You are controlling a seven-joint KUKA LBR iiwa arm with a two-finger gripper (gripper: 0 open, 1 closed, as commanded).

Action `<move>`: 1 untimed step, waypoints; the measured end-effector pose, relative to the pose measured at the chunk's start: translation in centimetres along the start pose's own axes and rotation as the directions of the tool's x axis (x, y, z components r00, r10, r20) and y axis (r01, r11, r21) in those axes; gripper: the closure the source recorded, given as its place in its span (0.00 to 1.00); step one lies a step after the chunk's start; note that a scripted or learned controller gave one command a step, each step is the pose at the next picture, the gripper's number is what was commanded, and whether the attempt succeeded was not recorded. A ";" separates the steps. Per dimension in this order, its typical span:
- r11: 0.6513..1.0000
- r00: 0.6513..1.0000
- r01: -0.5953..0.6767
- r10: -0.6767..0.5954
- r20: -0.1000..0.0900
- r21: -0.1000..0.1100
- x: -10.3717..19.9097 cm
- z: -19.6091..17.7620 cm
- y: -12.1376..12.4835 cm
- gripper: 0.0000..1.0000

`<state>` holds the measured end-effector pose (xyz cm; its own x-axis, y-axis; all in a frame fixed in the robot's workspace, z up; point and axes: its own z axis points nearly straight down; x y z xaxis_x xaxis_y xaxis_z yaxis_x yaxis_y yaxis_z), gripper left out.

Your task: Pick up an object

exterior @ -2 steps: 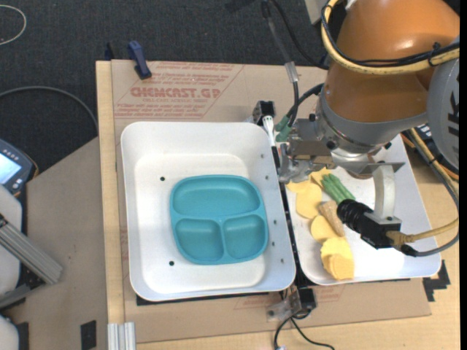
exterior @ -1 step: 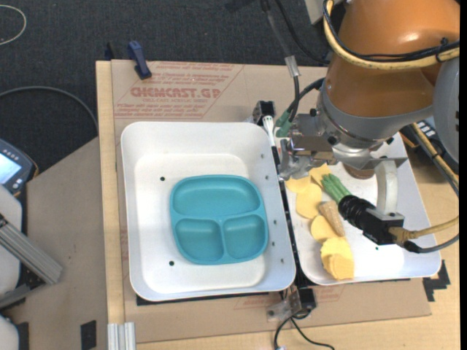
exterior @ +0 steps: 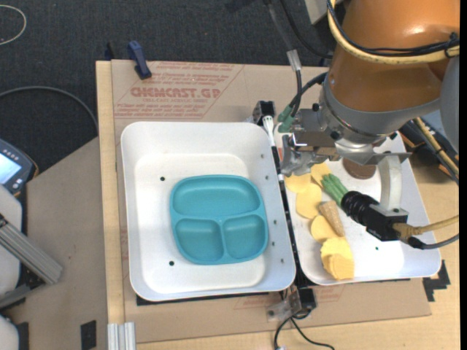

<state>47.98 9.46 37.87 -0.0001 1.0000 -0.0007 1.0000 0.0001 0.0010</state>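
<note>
A teal divided plate (exterior: 217,219) lies in the left white bin (exterior: 139,195), both bins rest on a brown board (exterior: 182,86) with red lettering, a blue clamp (exterior: 139,59) grips the board's far left edge, and dark carpet (exterior: 58,35) surrounds it.

bench (exterior: 182,97): brown board with red print, blue clamp (exterior: 139,58) on its far-left edge. two white bins directly on it, touching side by side – left bin (exterior: 139,195), right bin (exterior: 416,265).
</note>
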 end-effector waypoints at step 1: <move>1.000 1.000 0.006 -0.006 -0.002 -0.002 5.0 -0.7 -0.1 1.00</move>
<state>47.91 14.51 38.55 -0.0058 1.0000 0.0017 1.0000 0.0058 0.0026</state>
